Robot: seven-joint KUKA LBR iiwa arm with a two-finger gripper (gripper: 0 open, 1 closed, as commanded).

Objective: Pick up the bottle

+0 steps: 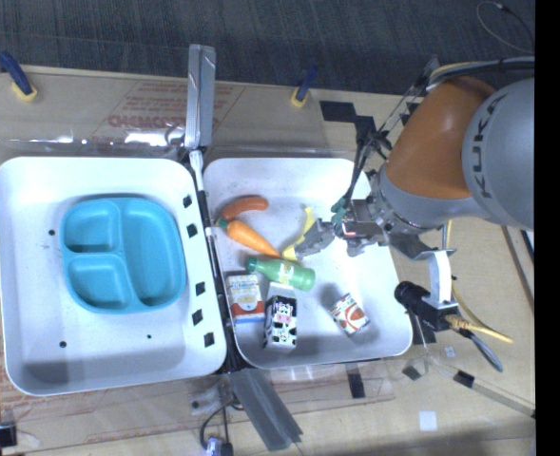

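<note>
Two white bins share the bench, and in the right bin [379, 340] the green bottle [283, 273] lies at frame centre, just below-left of the jaws, whose spread I cannot tell.

Bins [32, 350] – smooth white plastic, slight sheen. Blue tray [123, 255] – glossy plastic. Green bottle [284, 273]: shiny plastic, paper-like label. Bench [118, 103]: matt cardboard-brown sheet.
</note>
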